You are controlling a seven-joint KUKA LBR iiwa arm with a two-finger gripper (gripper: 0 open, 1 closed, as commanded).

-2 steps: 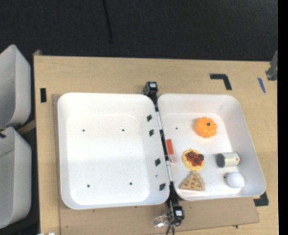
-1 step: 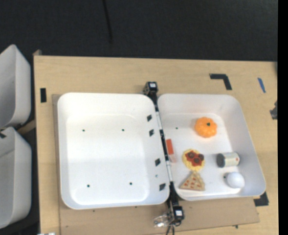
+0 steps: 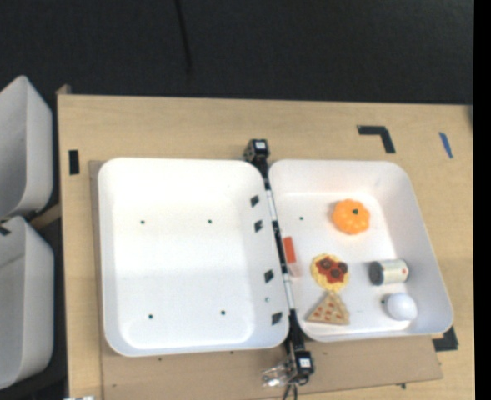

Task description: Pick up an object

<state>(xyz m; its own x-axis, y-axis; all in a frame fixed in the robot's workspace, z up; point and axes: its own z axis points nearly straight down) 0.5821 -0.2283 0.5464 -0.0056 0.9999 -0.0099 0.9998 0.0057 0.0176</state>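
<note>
The right bin [image 3: 395, 182] holds several small objects. An orange pumpkin-like toy [image 3: 351, 216] sits near its middle. Below it lies a round yellow piece with red topping [image 3: 330, 270], and a triangular waffle-patterned slice [image 3: 328, 310] rests near the front edge. A short grey and white cylinder [image 3: 388, 272] lies on its side to the right, with a white ball [image 3: 400, 306] just in front of it. A small orange-red block [image 3: 288, 250] sits by the divider between the bins.
The left bin [image 3: 178, 257] lies beside the right one on the wooden bench [image 3: 178, 127]. Black clips [image 3: 257, 149] mark the seam at back and front. White shapes [image 3: 7, 240] stand at the far left.
</note>
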